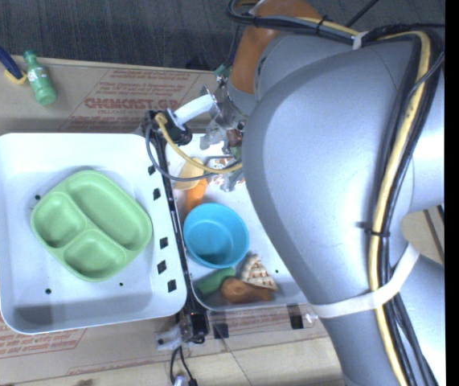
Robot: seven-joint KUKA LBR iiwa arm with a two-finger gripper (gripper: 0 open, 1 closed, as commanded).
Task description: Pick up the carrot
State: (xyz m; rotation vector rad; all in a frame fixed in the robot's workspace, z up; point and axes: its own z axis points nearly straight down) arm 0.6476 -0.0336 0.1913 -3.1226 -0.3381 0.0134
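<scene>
Two white bins sit side by side on the bench (pixel 133 83), and the gripper (pixel 217 155) hangs low over the right bin's (pixel 281 292) far end, its state impossible to tell under the cables and the arm's grey bulk. Just beside and below the gripper lies the carrot (pixel 193 191), an orange piece against the bin wall, with the blue bowl (pixel 215 234) just beyond it and a green item (pixel 211 281), a brown item (pixel 241 290) and a patterned shell-like piece (pixel 257 272) farther on. Well to the gripper's left, the other bin (pixel 20 304) holds a green divided plate (pixel 91 223), and a green bottle (pixel 40 79) lies on the bench's far corner.
</scene>
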